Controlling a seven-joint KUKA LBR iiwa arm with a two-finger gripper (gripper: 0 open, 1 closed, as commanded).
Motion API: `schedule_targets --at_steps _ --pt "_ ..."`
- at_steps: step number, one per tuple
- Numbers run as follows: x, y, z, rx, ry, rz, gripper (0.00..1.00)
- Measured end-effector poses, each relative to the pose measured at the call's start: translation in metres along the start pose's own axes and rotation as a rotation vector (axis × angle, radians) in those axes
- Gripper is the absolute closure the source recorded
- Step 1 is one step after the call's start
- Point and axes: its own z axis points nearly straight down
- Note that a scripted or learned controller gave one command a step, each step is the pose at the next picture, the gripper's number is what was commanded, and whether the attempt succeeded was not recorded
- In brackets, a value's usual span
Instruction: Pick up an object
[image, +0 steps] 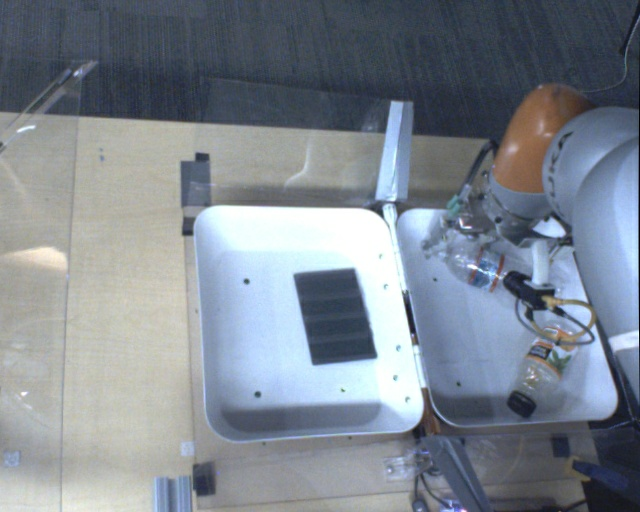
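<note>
Claw: over right white bin's far-left corner, finger state cannot be told | Clear plastic bottle: just beside claw | Dark-capped glass bottle: near-right corner | Black ribbed rectangular pad: left white bin centre

1. No text, brand, number or sign could be read anywhere in the camera view.
2. The small bottle with a dark cap, lying in the right bin, carried a label with yellow and dark colours, but its letters were too small and blurred to read.
3. The clear bottle near the gripper showed a blue and red spot, also not legible.
</note>
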Motion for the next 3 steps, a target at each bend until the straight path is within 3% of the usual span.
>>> schedule_targets --at_steps 1,2,3 --pt "-0.023 -0.02 0.001 0.004 0.003 -0.094 0.0" --pt "-0.022 -0.016 -0.013 -0.008 0.001 -0.097 1.0" --pt "0.054 0.0 -0.099 0.001 0.002 -0.284 1.0"
